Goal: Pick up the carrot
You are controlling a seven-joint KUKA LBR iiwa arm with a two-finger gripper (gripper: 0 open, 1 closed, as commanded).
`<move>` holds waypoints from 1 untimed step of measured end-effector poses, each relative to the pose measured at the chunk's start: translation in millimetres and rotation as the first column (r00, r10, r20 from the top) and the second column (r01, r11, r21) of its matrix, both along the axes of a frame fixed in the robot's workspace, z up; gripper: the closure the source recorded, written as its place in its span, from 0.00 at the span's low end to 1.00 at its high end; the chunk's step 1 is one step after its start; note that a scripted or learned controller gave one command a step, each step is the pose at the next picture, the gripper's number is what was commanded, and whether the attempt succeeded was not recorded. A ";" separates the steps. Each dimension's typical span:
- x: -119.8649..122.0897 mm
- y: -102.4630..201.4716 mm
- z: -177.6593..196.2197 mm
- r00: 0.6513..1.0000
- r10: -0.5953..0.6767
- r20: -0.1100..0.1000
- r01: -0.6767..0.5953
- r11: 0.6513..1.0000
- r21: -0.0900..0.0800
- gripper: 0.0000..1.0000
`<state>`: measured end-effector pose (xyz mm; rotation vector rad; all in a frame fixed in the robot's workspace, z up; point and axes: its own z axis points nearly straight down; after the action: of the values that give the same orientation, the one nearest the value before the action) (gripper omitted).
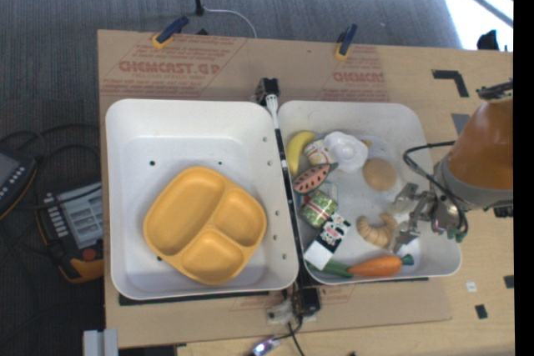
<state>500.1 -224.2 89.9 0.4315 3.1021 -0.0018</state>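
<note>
Carrot (375, 267) lies at the right bin's (434, 142) front wall; end effector (413, 221) above it, grip state unclear.

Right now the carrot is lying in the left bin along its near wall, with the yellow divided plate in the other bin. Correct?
Not quite. The bins are swapped: the camera view shows the carrot lying in the right bin along its near wall, and the yellow divided plate in the left bin.
</note>
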 end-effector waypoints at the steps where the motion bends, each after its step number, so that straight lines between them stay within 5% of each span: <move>1: -9.4 0.2 0.8 0.965 0.261 0.011 -0.261 0.965 -0.009 1.00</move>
<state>490.8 -224.0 90.7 0.0194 3.1191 -0.0081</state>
